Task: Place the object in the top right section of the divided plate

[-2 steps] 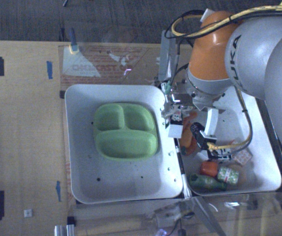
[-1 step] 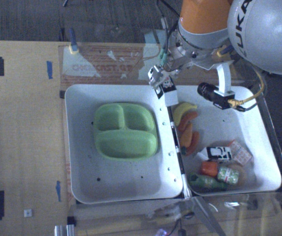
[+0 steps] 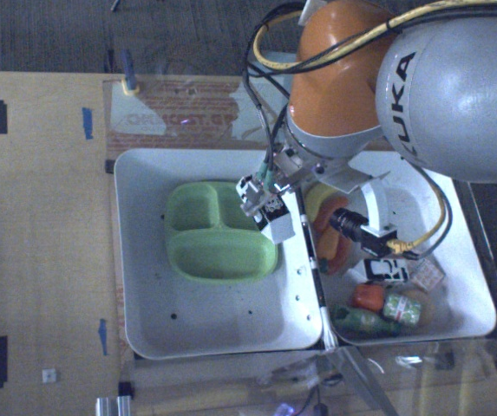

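A green divided plate [image 3: 218,232] was seen lying in the left white bin [image 3: 144,258], toward that bin's upper middle, with two small sections along its upper edge and one large section below them. The grey arm [image 3: 456,85] with its orange band [image 3: 343,68] was seen reaching in from the right, above and to the right of the plate. The gripper [image 3: 267,204] was positioned over the plate's upper right corner, close to the wall shared by the two bins. How far the gripper was open could not be told, as the fingertips were hidden beneath the black and white parts of the tool, and nothing could be made out in its hold. The plate's sections, where visible, were seen as plain green surfaces. To the right of the plate, in the right white bin [image 3: 478,310], several items were gathered: a yellow and orange piece [image 3: 328,232] just beyond the shared wall, a red item [image 3: 369,296] lower down, and a green item [image 3: 402,308] beside it. Which of these was the task's object could not be determined. A yellow cable [image 3: 430,232] was seen looping over the right bin.
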You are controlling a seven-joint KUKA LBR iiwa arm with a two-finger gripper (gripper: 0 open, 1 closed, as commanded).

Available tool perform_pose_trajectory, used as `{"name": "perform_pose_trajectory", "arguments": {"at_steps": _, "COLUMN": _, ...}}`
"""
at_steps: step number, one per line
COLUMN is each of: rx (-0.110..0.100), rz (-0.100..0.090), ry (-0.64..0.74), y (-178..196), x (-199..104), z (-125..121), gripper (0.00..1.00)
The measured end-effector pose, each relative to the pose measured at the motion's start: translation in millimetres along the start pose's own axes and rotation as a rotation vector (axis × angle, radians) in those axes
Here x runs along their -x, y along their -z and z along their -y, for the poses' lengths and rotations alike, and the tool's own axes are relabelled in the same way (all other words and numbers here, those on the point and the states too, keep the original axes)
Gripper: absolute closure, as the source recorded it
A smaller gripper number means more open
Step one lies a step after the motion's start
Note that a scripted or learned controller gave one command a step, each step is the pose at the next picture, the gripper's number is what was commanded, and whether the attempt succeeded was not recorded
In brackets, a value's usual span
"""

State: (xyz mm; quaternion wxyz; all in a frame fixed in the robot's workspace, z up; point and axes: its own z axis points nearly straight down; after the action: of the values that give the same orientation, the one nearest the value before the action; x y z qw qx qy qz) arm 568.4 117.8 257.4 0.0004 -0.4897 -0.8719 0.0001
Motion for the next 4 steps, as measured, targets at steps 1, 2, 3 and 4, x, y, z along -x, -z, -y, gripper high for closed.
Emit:
{"name": "perform_pose_trajectory", "arguments": {"at_steps": 1, "rx": 0.004, "rz": 0.003, "ry": -0.180, "y": -26.0, "x": 63.5, "z": -62.2, "gripper": 1.00}}
{"name": "perform_pose_trajectory", "arguments": {"at_steps": 2, "rx": 0.008, "rz": 0.005, "ry": -0.177, "y": -15.3, "x": 62.9, "z": -63.6, "gripper": 1.00}}
{"name": "perform_pose_trajectory", "arguments": {"at_steps": 3, "rx": 0.005, "rz": 0.002, "ry": -0.088, "y": 11.7, "x": -9.9, "z": -91.3, "gripper": 1.00}}
{"name": "perform_pose_trajectory", "arguments": {"at_steps": 4, "rx": 0.002, "rz": 0.001, "ry": -0.077, "y": -110.2, "x": -15.9, "z": -95.0, "gripper": 1.00}}
